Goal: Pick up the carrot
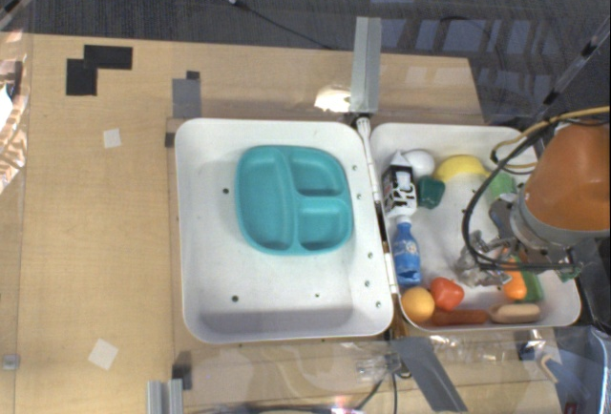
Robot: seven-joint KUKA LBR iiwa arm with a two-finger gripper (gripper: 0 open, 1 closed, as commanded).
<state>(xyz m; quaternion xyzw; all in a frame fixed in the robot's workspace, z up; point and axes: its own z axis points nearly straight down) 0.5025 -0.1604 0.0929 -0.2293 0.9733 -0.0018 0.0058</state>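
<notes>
While the gripper [485, 267] hangs low in the right bin [449, 140], its finger state cannot be told. Carrot [516, 285] lies just beside it, near the green piece [533, 286]. Tomato [446, 293], sausage [458, 316] and blue bottle [407, 253] crowd nearby. Left bin [205, 212] holds a teal tray [291, 199].

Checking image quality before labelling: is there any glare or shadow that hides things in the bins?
Camera view: bright glare on the bench behind the bins; soft shadow along the left bin near edge; the arm's bulk shades the right bin, leaving the gripper area dim and cluttered.
</notes>
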